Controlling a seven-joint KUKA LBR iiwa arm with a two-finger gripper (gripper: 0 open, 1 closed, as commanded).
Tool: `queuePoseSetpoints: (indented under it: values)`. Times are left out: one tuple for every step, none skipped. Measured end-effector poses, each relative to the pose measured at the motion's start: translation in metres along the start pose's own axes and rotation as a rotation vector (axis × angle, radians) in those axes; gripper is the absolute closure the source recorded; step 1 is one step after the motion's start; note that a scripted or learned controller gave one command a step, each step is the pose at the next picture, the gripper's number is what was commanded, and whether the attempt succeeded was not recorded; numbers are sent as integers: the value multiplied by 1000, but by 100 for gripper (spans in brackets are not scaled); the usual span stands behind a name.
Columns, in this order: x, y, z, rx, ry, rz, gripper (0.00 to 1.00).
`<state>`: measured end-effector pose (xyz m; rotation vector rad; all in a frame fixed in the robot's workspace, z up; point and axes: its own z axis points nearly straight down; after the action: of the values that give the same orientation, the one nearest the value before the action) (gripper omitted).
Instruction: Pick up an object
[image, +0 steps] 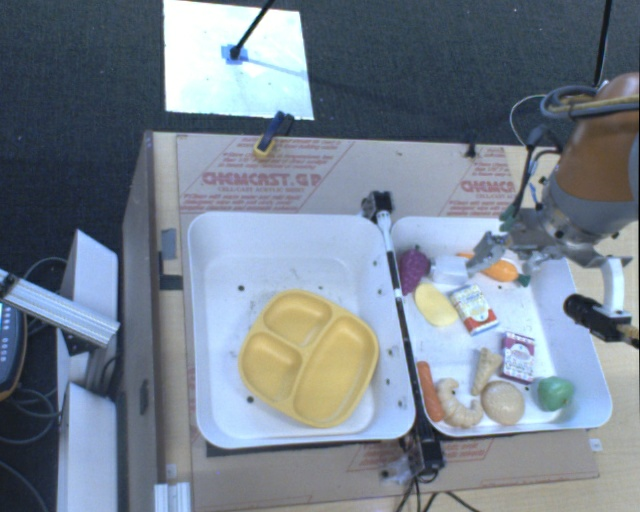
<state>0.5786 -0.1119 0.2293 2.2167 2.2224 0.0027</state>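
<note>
Single fixed overhead camera, slanted downward, both white bins (300, 235) framed (bench (300, 165) mid-distance)

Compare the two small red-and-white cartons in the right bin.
The upper carton lies tilted near the bin's middle, beside the yellow lemon-like piece; the lower carton sits nearer the front, above the green ball. The upper looks longer, the lower squarer. Both are red and white.

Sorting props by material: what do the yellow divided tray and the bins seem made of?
Yellow three-compartment tray: likely moulded plastic, matte with a soft sheen, rounded edges. Two shallow white bins: probably thin plastic, smooth, slightly glossy, rounded corners.
</note>
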Motion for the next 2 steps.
queuePoseSetpoints:
  values:
    - [-37, 22, 77, 4, 0, 1, 0]
    - [-27, 3, 143, -1, 0, 1, 0]
